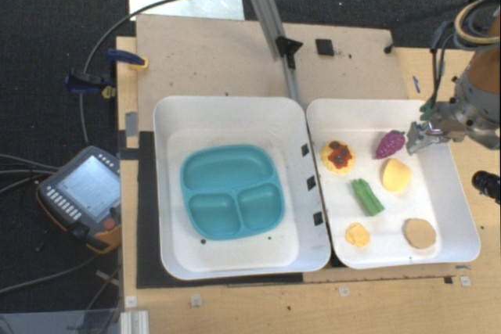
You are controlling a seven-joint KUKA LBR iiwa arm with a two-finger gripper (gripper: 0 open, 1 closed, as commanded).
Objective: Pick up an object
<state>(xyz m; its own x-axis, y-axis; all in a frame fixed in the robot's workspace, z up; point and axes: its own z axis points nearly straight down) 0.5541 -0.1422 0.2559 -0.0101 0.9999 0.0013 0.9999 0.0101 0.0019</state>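
Nearest the camera, along the front of the right-hand shallow white bin (458, 246), sit a small orange-yellow lumpy toy (358, 235) and a round tan disc like a biscuit (420, 233). A step back lies a green ridged stick-shaped toy (366, 196), tilted, with a yellow lemon-shaped piece (396, 175) just beside it. Over in the left white bin (168, 192) rests a teal plastic tray with three compartments (232, 190). Further back in the right bin, a yellow and red flat toy (338, 156) sits near the divide, and a purple bunch-of-grapes toy (390, 144) lies just beside the metal two-finger gripper (419, 138), low over the bin's far right side. Whether its fingers are spread or closed, I cannot tell.
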